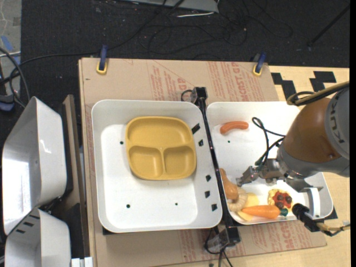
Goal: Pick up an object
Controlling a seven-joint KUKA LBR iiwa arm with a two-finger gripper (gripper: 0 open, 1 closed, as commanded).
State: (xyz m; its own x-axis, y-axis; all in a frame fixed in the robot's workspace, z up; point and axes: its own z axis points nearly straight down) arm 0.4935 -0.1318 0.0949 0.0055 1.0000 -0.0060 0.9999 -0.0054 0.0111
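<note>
Brown board-topped table (pixel 167 79) with red print, two shallow white bins side by side on it, left bin (pixel 105 166), right bin (pixel 245 111), yellow clamps (pixel 102 67) at its far edge

We see a small orange-red toy sausage (pixel 234 127) lying flat near the top of the right bin. A long orange toy carrot (pixel 260 211) lies flat at the bottom. A brown toy bread roll (pixel 230 189) lies near the carrot, by the left wall.
</note>
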